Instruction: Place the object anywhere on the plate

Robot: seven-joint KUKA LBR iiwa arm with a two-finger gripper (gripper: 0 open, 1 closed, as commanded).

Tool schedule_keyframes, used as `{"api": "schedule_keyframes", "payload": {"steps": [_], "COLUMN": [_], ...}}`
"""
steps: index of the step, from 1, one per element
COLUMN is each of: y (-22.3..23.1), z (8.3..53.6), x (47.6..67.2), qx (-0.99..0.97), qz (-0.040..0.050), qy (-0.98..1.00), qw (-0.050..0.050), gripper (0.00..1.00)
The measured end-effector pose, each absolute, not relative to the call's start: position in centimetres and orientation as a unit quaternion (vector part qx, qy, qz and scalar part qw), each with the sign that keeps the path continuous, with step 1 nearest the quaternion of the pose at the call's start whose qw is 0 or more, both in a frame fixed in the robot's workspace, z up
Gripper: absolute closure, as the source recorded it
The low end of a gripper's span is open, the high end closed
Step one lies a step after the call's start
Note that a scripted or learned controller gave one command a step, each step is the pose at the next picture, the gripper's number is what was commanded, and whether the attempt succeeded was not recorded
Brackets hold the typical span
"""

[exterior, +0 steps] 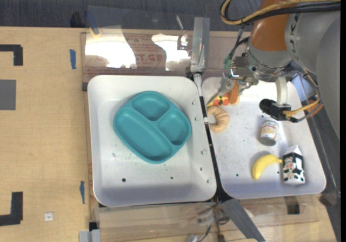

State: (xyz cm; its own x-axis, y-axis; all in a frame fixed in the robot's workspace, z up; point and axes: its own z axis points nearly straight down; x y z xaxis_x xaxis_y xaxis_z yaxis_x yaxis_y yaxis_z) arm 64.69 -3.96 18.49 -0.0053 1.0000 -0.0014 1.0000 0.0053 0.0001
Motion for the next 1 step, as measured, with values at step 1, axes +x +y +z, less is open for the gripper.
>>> {"api": "schedule_keyframes", "payload": {"steps": [1], "y": [2.87], "z": [18.51], "x": [63.78], "qx": [0.705], "qz": [0.0002], "qy": [0.709], "qw": [-0.001], "gripper": [1.0]}}
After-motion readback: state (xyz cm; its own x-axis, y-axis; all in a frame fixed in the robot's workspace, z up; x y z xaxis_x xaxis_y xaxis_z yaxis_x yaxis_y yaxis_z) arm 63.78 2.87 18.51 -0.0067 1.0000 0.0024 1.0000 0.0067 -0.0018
